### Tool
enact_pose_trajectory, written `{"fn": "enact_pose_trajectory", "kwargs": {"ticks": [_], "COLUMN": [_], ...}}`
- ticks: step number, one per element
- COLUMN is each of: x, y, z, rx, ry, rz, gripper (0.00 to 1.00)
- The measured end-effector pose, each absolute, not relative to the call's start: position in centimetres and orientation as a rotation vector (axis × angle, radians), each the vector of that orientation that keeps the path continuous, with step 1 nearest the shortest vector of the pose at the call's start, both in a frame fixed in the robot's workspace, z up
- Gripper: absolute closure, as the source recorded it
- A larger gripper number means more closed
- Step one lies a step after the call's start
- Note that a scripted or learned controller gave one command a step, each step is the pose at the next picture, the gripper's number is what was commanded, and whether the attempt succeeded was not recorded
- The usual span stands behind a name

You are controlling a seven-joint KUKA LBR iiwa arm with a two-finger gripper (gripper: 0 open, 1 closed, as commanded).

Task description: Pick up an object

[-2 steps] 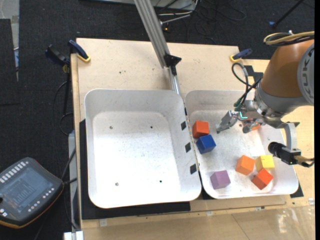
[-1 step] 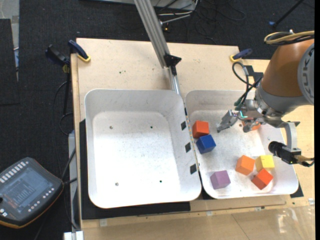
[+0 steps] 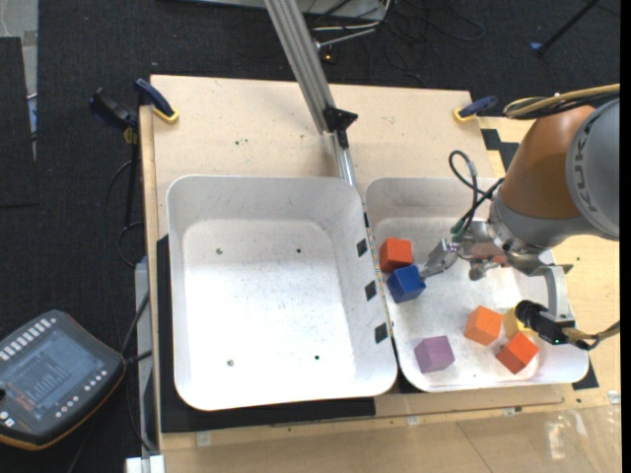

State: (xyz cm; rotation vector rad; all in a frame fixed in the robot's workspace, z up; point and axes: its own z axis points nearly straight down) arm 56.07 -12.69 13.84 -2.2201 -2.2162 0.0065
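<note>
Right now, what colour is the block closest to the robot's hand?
Blue: the block sits beside the hand, in the camera view.

Glossy white plastic bins (image 3: 197, 264) sit on a matt, speckled wooden bench (image 3: 246, 126).

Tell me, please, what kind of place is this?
Most likely a robotics lab set up for grasping trials. A grey and orange arm reaches over two white bins, coloured blocks such as the blue block lie in the right one, and a teach pendant sits on the dark floor.
</note>
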Motion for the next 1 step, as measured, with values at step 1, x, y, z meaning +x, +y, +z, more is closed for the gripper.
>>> {"fn": "enact_pose_trajectory", "kwargs": {"ticks": [1], "x": [56.75], "y": [-12.84], "z": [12.18], "rx": [-2.234], "ry": [-2.235], "rz": [-0.018], "gripper": [0.0]}}
